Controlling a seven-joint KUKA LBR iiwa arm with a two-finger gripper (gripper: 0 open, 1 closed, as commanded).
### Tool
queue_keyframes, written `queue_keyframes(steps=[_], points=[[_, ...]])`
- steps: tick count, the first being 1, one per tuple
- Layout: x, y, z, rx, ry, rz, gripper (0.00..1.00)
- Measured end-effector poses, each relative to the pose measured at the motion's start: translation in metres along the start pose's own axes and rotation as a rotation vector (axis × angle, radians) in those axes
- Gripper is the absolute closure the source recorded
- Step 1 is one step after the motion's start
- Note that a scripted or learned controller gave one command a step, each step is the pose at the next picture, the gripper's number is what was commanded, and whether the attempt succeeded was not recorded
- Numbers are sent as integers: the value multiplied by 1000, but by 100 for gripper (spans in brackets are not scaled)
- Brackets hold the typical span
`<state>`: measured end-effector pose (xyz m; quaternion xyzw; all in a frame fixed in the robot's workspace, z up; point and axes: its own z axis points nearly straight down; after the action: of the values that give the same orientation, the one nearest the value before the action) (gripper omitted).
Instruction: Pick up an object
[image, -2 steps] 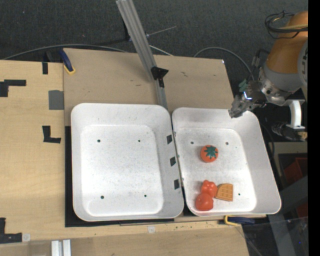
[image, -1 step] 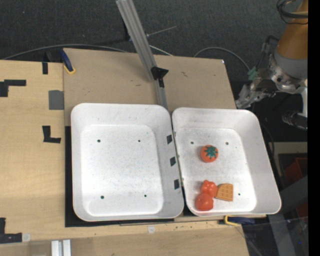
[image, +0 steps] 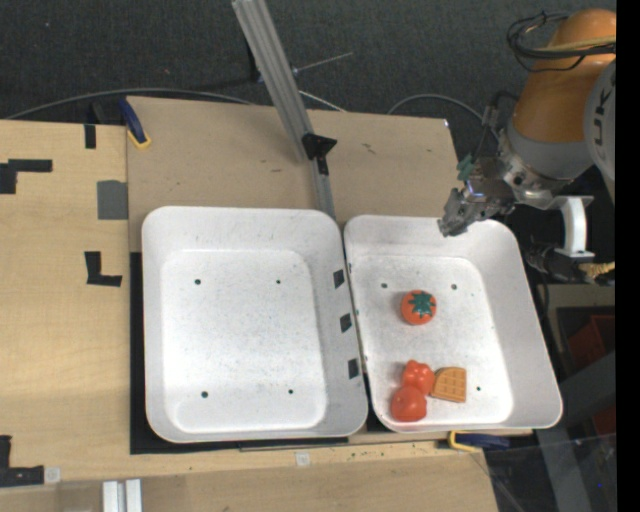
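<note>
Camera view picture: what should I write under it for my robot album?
Robot claw hovers over the far rim of the right bin, which holds a tomato, a red pepper and a waffle.

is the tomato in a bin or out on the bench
In: the tomato lies on the right bin's floor, apart from the gripper.

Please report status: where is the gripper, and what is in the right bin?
Gripper above right bin's far rim, holding nothing seen. Tomato mid-bin; red toy touching waffle near front. Path unobstructed.
</note>
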<state>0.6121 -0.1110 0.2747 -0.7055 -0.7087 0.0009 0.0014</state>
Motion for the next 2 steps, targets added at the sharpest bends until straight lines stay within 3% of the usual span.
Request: queue_keyframes(steps=[2], points=[[98, -38, 16, 0, 1, -2, 100]])
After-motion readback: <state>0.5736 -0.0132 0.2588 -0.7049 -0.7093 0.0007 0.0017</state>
